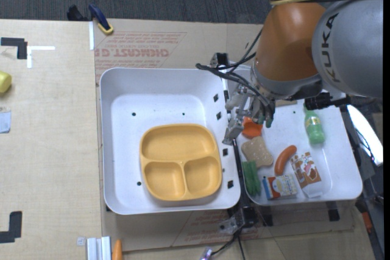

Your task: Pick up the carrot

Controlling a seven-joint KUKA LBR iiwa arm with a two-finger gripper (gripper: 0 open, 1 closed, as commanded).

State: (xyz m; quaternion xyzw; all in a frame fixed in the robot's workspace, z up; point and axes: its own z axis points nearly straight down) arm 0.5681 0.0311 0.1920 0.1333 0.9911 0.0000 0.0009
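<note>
Grasping is being attempted: the grey two-finger gripper (pixel 247 120) is being lowered, fingers apart, around the small orange carrot (pixel 251 128) at the right white bin's (pixel 341 189) left edge, closure being needed next.

Carrot under my gripper

The carrot (pixel 251 128) is a small orange piece, partly hidden by my gripper (pixel 248 122), which sits right over it. It lies in the right bin (pixel 341 189), near its left wall, just above a slice of bread (pixel 256 152).
</note>
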